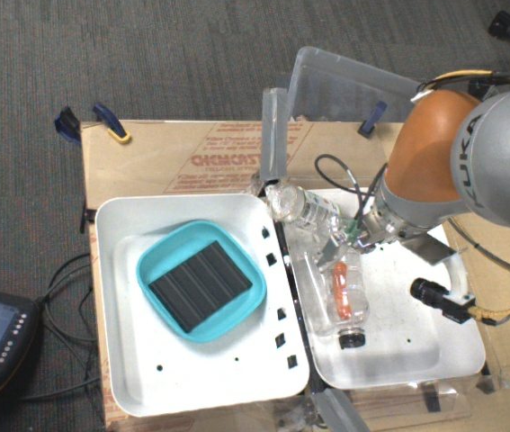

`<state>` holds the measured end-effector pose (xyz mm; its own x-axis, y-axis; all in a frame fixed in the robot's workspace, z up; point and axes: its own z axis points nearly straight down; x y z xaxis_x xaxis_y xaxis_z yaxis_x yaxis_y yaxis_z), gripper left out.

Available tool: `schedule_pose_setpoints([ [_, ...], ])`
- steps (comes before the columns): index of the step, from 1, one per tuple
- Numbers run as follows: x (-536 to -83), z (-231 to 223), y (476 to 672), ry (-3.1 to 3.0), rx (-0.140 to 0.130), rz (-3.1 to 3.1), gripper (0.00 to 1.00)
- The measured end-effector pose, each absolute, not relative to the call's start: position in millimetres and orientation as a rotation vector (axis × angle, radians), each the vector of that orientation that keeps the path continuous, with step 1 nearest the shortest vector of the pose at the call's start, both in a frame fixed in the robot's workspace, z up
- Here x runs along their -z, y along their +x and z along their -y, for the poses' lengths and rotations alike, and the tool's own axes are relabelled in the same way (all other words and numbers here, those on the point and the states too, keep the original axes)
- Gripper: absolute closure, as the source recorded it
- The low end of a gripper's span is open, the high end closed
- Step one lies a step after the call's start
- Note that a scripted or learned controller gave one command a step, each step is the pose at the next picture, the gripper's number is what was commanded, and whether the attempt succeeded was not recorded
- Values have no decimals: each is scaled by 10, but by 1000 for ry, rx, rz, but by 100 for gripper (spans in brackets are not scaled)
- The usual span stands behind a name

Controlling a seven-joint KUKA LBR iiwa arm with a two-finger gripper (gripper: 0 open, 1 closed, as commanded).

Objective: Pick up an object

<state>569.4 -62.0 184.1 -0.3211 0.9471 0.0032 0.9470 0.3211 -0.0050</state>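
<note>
A clear plastic bottle with a black cap is seen lying in the right bin. The pincer is placed just above its top end. Whether it is apart or together cannot be told. A blue tray is seen in the left bin.

Floor's a dark grey carpet with a ribbed texture. The bench is topped with a plywood board with red print on it, held by blue clamps at the back edge. Black cables trail across the carpet on the left.
</note>
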Motion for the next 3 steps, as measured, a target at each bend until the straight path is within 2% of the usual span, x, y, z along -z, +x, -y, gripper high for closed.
schedule_pose_setpoints([
  [1,-2749,604,5840,-1479,-3,2769,100],
  [2,-2059,-191,6012,-1335,-4,2837,100],
  [3,-2334,82,6253,-1261,-2,2875,100],
])
